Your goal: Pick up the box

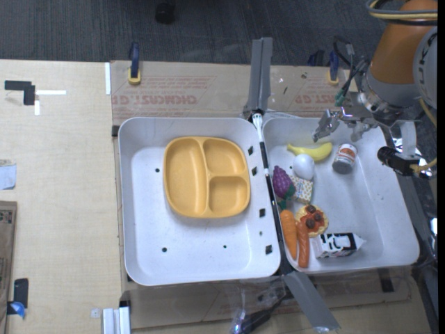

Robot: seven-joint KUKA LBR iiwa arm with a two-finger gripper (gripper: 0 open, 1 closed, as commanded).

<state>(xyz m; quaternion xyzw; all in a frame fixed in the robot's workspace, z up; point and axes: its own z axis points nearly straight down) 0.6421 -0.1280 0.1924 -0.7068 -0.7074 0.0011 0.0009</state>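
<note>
Box [339,244] lies in right bin's [389,207] near corner, claw [332,122] well apart.

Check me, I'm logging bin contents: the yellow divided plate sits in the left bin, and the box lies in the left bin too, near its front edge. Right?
Not quite. The camera view shows the box lying in the right bin, near its front edge, beside the carrot. The yellow divided plate does sit in the left bin.
</note>
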